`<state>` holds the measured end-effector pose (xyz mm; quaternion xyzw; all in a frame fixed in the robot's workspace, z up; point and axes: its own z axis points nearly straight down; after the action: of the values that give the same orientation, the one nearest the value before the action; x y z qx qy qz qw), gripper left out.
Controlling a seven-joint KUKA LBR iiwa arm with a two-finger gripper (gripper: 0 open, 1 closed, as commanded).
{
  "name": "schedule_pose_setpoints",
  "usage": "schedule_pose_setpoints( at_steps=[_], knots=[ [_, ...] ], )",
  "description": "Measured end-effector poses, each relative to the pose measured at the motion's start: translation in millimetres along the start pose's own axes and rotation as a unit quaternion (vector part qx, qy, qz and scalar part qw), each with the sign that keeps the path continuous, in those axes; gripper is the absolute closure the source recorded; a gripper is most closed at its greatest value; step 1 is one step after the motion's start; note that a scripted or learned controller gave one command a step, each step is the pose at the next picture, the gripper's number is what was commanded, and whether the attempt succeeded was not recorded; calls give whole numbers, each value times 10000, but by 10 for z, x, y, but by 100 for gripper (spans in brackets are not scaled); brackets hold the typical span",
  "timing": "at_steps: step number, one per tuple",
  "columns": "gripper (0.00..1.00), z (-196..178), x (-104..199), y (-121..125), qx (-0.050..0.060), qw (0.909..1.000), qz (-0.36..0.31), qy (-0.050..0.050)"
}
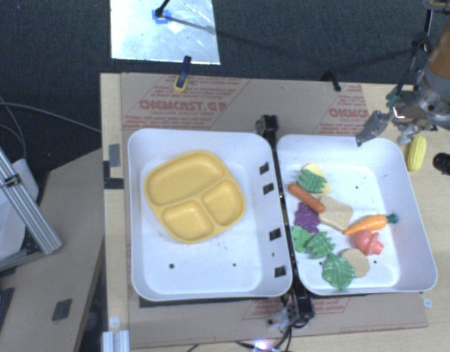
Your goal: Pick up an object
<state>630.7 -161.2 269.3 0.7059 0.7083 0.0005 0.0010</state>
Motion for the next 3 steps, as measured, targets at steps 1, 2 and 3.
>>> schedule_pose_setpoints(
  at_steps=[1,2,3],
  knots=[
    [0,1791,-463,16,73,10000,26,13],
    [0,1575,-116,-816,38,10000,20,19],
    [0,1560,712,-1433,37,10000,-22,29]
  ],
)
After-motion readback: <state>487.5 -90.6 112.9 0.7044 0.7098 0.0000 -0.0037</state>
